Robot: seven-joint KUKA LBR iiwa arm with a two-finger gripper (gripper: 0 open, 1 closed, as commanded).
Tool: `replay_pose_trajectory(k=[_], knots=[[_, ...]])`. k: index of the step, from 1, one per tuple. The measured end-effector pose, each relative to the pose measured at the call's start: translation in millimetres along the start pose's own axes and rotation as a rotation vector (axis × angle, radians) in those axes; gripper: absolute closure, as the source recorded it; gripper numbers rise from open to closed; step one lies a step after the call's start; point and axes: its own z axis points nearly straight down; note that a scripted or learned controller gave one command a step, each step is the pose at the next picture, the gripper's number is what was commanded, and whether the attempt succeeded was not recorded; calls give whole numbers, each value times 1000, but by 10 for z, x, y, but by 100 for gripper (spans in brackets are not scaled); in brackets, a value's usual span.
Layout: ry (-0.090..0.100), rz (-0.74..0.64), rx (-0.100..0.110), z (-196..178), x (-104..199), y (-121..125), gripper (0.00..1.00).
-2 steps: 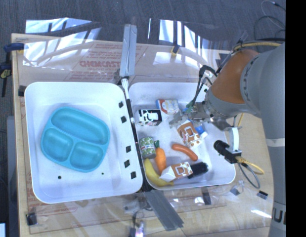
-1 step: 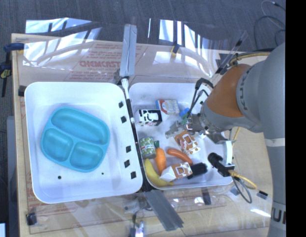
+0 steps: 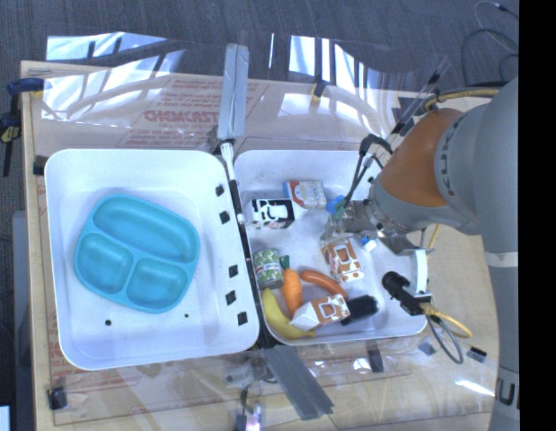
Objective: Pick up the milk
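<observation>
Tool point(image 3: 342, 227) lowered into right bin point(image 3: 260, 164), jaw state not determinable. Left bin point(image 3: 62, 241) beside right bin, carrying blue tray point(image 3: 136, 253). Milk point(image 3: 272, 213), cow-patterned carton, lying near right bin's left wall, apart from tool. Carrot point(image 3: 293, 290) and banana point(image 3: 279, 319) toward right bin's front. Pick not yet done; approach, grasp and lift remaining.

This looks like a robotics lab. A wooden bench point(image 3: 125, 119) stands on grey carpet point(image 3: 170, 7), held by a blue clamp point(image 3: 22, 86). Clear panels point(image 3: 286, 70) surround two white bins point(image 3: 57, 241), and loose cables point(image 3: 493, 16) lie near the robot arm point(image 3: 466, 169).
</observation>
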Motion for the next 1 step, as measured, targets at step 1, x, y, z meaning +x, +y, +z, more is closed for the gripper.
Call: replay_pose_trajectory(k=[1], knots=[[0, -2, 0, 2, 3, 0, 0]])
